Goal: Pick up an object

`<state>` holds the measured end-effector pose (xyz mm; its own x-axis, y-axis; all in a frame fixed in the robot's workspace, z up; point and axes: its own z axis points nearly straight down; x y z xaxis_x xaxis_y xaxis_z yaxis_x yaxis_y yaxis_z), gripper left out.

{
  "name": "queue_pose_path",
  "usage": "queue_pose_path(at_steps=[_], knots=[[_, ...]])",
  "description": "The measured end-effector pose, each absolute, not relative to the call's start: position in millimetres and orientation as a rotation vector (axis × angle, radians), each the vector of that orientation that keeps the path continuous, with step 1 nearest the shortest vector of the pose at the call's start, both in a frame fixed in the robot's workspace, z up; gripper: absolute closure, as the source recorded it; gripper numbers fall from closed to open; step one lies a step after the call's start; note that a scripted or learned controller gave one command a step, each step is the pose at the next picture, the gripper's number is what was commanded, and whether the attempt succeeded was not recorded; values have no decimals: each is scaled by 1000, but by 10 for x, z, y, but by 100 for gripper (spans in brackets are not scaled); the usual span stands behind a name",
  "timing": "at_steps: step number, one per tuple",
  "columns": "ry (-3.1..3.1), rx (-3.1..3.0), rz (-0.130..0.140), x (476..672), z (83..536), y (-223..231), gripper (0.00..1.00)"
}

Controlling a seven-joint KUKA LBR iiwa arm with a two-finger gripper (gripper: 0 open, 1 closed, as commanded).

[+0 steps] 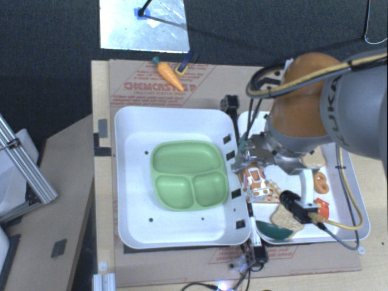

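In the right white bin (357, 206) I see an orange-and-white patterned packet (257, 183) near its left wall, with a dark teal curved piece (274, 231) and flat tan piece (290, 220) below. The gripper (247, 156) is just above the packet; I cannot tell its state. A green divided plastic tray (189, 174) lies in the left white bin (130, 156).

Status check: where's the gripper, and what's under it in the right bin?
Gripper low over right bin's left edge, grasp unconfirmed. Orange-and-white item just below it. Green divided plate sits in left bin.
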<state>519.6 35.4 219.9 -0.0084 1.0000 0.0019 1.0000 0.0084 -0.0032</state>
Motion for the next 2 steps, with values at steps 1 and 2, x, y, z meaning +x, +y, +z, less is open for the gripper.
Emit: queue_pose_path(at_steps=[1,2], knots=[[-2223,-2221,-2,5236,2330,245,100],[-2225,-2217,1,5320,2148,304,100]])
